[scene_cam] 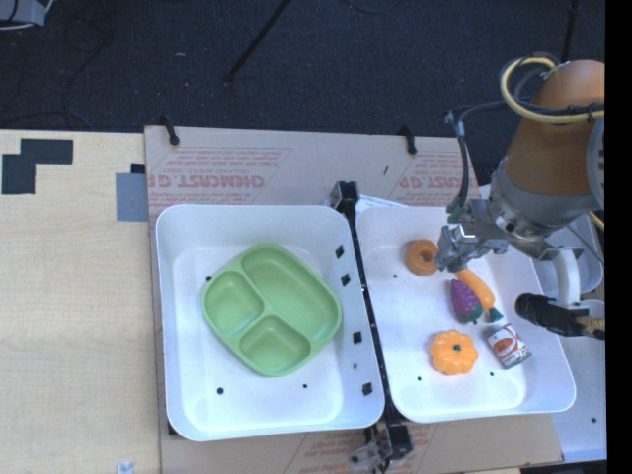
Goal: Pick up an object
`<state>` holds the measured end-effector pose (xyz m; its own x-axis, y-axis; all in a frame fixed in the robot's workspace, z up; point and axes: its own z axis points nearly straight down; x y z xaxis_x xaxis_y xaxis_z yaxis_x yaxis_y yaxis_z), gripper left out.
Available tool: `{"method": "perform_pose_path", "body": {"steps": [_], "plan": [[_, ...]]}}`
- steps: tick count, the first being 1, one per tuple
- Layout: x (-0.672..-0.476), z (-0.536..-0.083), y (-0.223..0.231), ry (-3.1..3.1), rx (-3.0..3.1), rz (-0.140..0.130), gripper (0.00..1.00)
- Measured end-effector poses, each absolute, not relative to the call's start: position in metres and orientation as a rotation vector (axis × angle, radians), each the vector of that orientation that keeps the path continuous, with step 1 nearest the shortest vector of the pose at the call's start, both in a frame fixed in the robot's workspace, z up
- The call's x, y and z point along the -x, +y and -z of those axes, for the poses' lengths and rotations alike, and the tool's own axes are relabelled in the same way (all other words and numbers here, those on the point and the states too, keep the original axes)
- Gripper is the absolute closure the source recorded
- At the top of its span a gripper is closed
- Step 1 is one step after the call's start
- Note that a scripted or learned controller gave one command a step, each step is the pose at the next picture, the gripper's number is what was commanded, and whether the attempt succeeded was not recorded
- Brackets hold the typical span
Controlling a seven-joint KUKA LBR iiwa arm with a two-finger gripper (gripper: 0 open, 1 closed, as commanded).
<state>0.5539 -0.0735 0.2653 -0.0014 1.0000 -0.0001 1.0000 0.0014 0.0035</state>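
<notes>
My gripper [451, 251] hangs low over the back of the right bin [415, 403], reaching in from the right. Just to its left lies a small brown doughnut [421, 257], very close to the gripper tip. Below the gripper lie an orange carrot [478, 286] and a purple eggplant [461, 300], side by side. An orange pumpkin [452, 352] sits nearer the front, with a small red and white can [507, 345] to its right. Nothing is visibly held.
The left bin [188, 403] holds a green divided plate [272, 309]. A black divider [357, 294] runs between the two bins. The arm's grey body and orange band [558, 117] loom over the right bin's back right corner.
</notes>
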Motion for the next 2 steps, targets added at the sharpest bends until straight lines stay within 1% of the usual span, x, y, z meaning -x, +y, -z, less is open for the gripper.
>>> {"method": "perform_pose_path", "body": {"steps": [1, 2], "plan": [[-0.553, -0.255, -0.011, 2.230, -2.219, 0.002, 1.00], [-0.550, -0.250, 0.031, 2.228, -2.221, 0.003, 1.00]]}}
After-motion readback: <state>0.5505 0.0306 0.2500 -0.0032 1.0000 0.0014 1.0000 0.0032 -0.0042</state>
